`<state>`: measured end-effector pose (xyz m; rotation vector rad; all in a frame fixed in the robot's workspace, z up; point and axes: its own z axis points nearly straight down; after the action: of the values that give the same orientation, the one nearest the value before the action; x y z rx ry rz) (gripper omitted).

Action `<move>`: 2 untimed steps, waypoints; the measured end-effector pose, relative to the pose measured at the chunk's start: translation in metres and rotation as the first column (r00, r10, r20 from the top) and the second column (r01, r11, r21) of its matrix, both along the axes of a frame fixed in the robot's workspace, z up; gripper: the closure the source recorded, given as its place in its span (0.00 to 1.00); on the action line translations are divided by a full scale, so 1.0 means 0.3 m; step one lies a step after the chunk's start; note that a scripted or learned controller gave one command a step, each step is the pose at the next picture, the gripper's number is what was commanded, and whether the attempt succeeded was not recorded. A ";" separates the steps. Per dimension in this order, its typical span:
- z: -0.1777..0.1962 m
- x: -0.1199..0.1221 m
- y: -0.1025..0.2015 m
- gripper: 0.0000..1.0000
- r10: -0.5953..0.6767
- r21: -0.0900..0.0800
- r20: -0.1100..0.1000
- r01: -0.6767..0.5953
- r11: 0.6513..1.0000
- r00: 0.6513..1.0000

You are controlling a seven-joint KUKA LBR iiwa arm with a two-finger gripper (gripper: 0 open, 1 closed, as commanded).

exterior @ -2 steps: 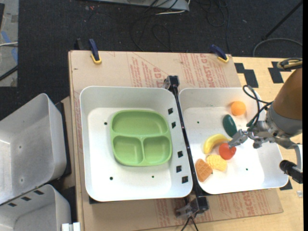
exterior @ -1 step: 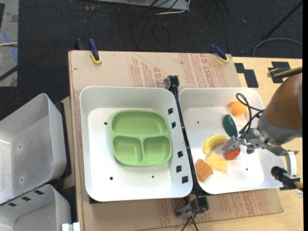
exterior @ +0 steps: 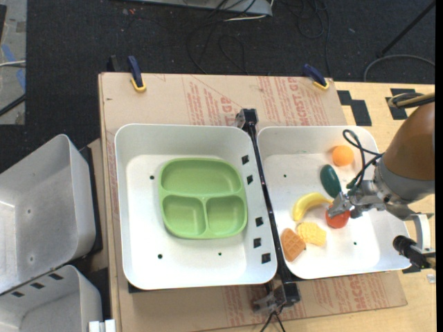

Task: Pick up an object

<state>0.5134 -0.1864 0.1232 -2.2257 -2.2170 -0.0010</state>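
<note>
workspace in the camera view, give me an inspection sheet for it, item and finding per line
surface: cardboard-covered bench bearing two shallow white bins, left bin and right bin.
job's things: in the right bin, an orange round fruit toy, dark green oblong toy, yellow banana toy, red round toy, yellow block toy and orange waffle-like piece.
clutter: light green three-compartment plate in the left bin.
grippers: gripper low over the red round toy; jaws' state cannot be told.
cables: black cables on the dark floor beyond the bench.
surroundings: white tubs at left; yellow clamps on the bench's far edge.
</note>
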 end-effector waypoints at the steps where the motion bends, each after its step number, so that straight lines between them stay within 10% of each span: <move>1: 0.198 0.028 0.006 1.00 0.007 -0.002 0.004 -0.007 1.000 1.000; 2: 0.342 0.040 -0.009 1.00 0.008 -0.003 0.004 -0.008 1.000 1.000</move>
<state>0.5253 -0.1892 0.2259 -2.2208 -2.2289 -0.0024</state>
